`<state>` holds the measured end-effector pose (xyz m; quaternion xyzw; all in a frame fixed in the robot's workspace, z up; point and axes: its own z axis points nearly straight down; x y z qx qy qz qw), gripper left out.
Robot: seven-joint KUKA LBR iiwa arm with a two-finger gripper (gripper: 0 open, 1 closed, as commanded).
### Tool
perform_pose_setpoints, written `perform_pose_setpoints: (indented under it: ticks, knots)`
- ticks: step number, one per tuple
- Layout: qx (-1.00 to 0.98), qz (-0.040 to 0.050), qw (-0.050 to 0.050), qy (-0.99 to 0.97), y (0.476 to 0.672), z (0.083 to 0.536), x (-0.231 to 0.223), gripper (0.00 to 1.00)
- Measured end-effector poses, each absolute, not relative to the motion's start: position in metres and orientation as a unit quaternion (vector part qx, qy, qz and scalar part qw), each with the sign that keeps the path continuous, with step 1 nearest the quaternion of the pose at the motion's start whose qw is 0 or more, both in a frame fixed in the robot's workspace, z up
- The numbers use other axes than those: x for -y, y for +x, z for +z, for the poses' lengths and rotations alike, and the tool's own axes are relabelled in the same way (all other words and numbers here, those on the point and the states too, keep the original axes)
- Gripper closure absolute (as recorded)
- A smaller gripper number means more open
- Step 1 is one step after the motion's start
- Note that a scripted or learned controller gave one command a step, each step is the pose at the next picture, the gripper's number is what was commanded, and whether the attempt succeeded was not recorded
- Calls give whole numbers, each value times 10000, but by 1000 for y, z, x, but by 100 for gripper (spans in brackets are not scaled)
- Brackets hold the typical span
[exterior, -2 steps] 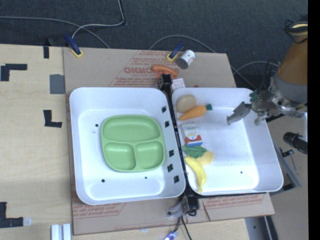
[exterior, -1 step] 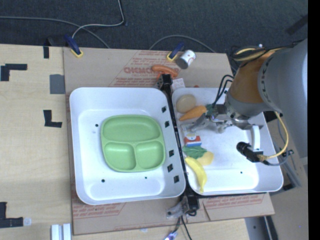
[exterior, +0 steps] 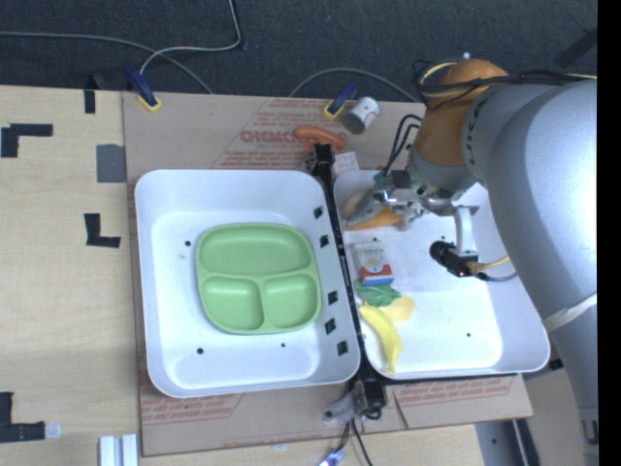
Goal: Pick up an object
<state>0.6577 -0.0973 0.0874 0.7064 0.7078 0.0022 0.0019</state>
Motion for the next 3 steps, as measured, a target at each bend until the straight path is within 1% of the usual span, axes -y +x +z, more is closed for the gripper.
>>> perform_pose_setpoints:
  ticks: [1,2,3]
  knots:
    - [-7077,18,1,7065,670,87,120,0]
    - [-7073,2,25,7069,670,88,110,0]
    - [-7067,14,49,7075,672,102,111,100]
